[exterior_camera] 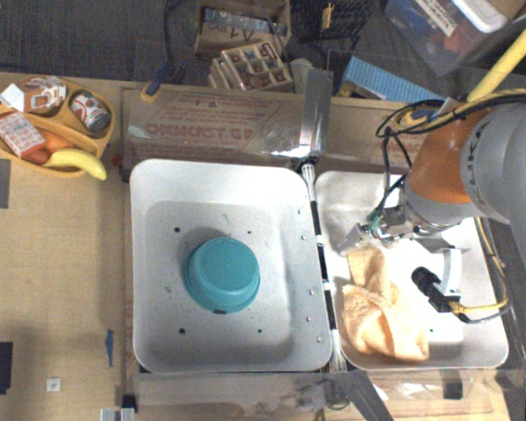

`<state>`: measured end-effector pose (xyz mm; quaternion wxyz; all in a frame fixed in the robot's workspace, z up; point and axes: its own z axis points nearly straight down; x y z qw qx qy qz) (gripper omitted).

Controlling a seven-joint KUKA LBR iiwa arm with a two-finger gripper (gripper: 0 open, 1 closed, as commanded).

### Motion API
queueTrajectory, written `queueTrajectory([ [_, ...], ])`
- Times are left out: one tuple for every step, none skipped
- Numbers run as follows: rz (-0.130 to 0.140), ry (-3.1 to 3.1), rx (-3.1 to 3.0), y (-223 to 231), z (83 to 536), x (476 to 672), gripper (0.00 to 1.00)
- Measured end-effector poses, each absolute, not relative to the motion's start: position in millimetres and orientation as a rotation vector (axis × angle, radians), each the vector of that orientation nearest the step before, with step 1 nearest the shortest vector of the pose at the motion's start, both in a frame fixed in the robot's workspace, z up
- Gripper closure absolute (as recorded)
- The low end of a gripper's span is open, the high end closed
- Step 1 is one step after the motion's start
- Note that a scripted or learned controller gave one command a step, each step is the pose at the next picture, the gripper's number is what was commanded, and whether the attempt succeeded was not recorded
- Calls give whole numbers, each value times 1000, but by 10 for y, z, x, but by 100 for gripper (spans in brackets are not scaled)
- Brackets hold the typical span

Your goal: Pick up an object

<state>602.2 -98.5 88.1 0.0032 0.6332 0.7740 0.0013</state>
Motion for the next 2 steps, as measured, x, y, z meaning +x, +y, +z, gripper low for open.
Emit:
queueTrajectory([
  [6, 2397, 2024, -1010, 882, 5613, 0],
  [7, 2397, 2024, -1011, 882, 5614, 0],
])
